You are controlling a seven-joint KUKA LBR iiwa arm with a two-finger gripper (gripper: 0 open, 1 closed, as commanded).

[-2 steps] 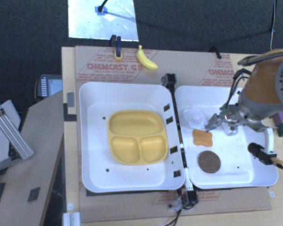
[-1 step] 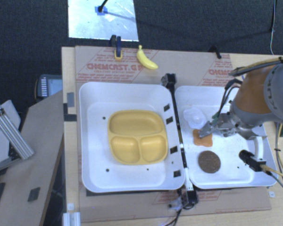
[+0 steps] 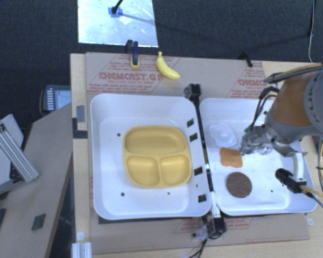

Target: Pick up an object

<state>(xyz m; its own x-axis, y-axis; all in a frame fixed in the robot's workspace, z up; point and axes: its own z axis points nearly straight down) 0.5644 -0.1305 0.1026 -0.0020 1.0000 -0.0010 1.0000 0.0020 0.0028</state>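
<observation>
In the right bin (image 3: 258, 200) lie an orange block (image 3: 231, 157), a round brown cookie (image 3: 239, 185) and a clear plastic cup (image 3: 224, 135). My gripper (image 3: 245, 147) reaches in from the right and hovers low at the orange block's right edge, just below the clear cup. The grey arm with its orange band (image 3: 290, 104) stretches over the bin's right side. The left bin (image 3: 105, 144) holds a yellow divided plate (image 3: 156, 156).
A yellow banana (image 3: 167, 67) lies on the cardboard behind the bins, next to a yellow clamp (image 3: 134, 55). A black divider with clips (image 3: 201, 144) runs between the bins. A black fitting (image 3: 289, 179) sits at the right bin's right side.
</observation>
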